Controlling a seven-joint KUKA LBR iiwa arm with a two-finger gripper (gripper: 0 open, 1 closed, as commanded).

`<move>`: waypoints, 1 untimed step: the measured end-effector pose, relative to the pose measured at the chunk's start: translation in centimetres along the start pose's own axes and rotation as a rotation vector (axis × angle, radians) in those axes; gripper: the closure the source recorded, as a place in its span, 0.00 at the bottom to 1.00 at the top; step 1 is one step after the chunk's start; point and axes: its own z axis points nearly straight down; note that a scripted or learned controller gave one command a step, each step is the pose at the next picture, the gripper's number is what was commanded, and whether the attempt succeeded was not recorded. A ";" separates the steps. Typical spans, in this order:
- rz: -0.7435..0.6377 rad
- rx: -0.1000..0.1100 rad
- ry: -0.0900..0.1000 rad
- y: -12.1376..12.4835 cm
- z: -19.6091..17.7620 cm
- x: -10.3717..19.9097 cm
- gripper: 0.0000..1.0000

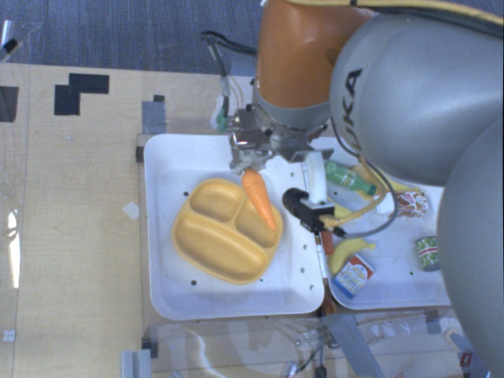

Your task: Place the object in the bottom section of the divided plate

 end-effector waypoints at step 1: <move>-0.230 0.007 0.001 1.8 14.4 -4.1 1.00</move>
